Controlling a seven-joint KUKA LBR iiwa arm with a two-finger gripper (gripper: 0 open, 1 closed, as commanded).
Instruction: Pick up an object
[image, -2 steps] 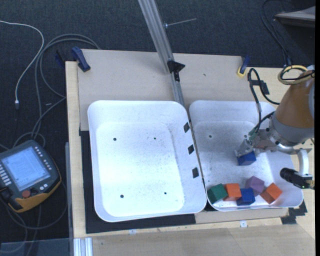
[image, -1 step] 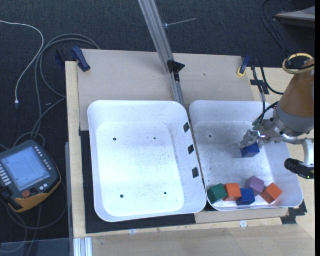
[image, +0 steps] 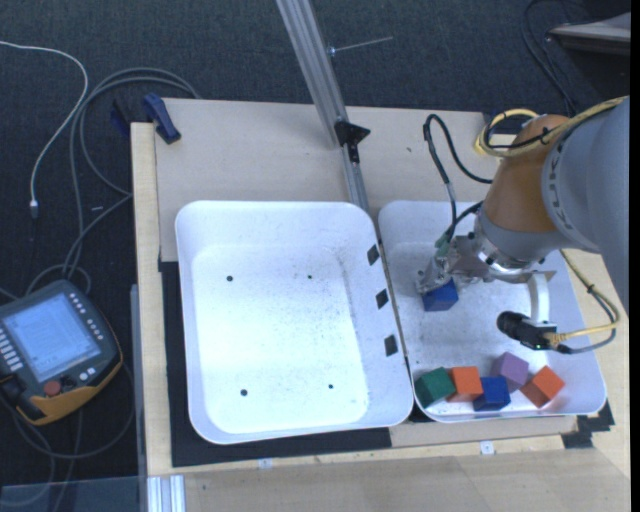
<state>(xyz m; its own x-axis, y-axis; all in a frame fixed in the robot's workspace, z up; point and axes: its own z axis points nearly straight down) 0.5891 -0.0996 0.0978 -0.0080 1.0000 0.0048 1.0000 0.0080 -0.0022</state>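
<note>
From my end the bench (image: 250, 140) fills most of the frame, w/ two white bins on it side by side. The left bin (image: 275, 320) has nothing for me to grab; the right bin (image: 405, 250) is where the work is. The arm (image: 560, 180) reaches in from the right, orange band above the wrist, and hangs over the upper part of the right bin.

The gripper (image: 440, 280) points down and to the left. At its tip sits a blue block (image: 440, 296) — it looks pinched between the fingers, which seem closed down to about the block's width. I can't see a gap under the block, so I can't tell if it's lifted or on the bin floor.

Spare blocks lie in a row along the near wall of the right bin, well apart from the gripper: green (image: 434, 385), orange (image: 466, 381), a second blue (image: 493, 392), purple (image: 514, 369), and another orange (image: 546, 384).

My read: grasp step, approx the moment of closing on the blue block, lift not yet proven. Next move calls for a straight vertical pull, slow, keeping the pinch — the block sits near the divider between bins, so no sideways drift. If it slips, re-approach from above.
</note>
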